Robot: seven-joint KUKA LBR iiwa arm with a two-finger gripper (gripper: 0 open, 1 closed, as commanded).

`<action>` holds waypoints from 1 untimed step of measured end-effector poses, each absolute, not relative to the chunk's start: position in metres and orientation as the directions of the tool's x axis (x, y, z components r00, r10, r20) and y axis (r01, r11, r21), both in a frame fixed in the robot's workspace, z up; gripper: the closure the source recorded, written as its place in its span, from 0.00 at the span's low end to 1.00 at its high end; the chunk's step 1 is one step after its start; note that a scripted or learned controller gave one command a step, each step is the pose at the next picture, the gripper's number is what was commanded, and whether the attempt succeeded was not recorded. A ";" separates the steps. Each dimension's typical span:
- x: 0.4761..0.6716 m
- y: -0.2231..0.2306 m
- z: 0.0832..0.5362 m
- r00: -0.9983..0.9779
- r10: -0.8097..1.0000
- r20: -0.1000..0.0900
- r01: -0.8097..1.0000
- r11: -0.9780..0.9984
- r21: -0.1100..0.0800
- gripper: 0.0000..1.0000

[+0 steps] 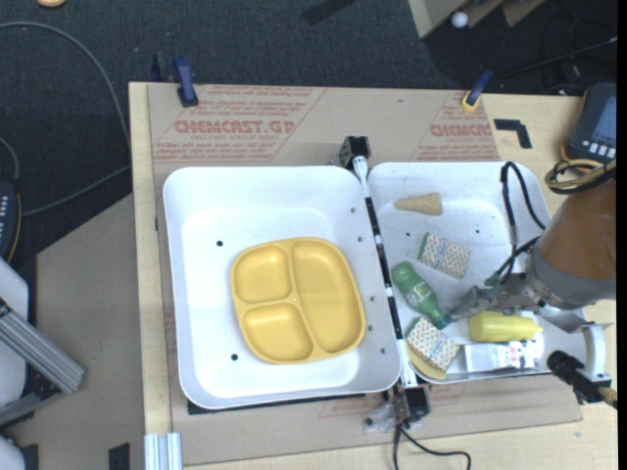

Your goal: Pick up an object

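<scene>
The right bin [460,179] holds several objects. A tan wedge [419,204] lies near its far wall, and a checkered packet [444,255] sits below it. A green bottle [419,293] lies slanted by the left wall, above a checkered pouch [431,345]. A yellow object [505,327] rests over a white box [500,358] at the near edge. My gripper [482,302] is low in this bin, between the green bottle's lower end and the yellow object, just above the latter. The grey and orange arm [578,248] comes in from the right and hides the bin's right side.
The left bin [196,262] holds a yellow divided plate [297,299]. A black cable [509,204] runs over the right bin toward the wrist. Blue clamps [183,78] grip the bench's far edge. A handheld device [598,125] sits at the far right.
</scene>
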State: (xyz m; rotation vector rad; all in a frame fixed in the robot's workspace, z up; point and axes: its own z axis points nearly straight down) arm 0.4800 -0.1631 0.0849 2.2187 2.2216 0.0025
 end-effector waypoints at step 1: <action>0.552 -0.224 0.127 0.000 1.000 -0.002 1.000 0.000 0.003 0.00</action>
